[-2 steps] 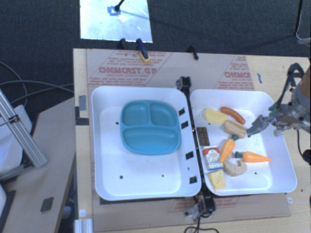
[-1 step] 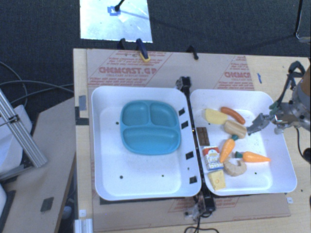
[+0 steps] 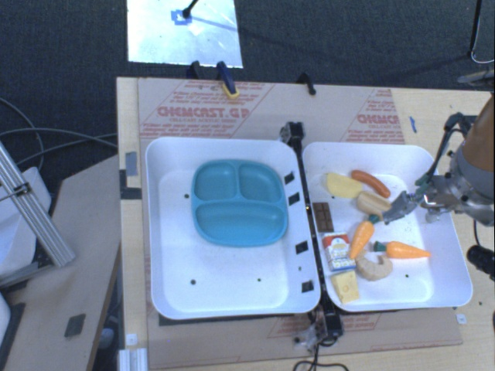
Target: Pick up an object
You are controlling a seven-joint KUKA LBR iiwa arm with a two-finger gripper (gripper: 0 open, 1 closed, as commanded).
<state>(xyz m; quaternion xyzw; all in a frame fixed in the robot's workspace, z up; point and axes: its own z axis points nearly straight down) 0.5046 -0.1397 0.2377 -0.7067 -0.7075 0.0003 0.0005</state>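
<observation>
From my remote station I see the gripper low over the right bin, reaching in from the right, its tip just beside the tan bun-like piece and above the two carrots. I cannot tell whether it is open or closed, and nothing visibly sits in it, so I judge the pick not yet made. Candidate objects are all clustered in the right bin: a sausage, a pale yellow wedge, a small printed carton, a cheese block and a dark chocolate bar. The left bin holds a blue divided plate, probably a drop target. The board beneath reads "CHEMCAST GP" in red; the carton's print is too small to read.
</observation>
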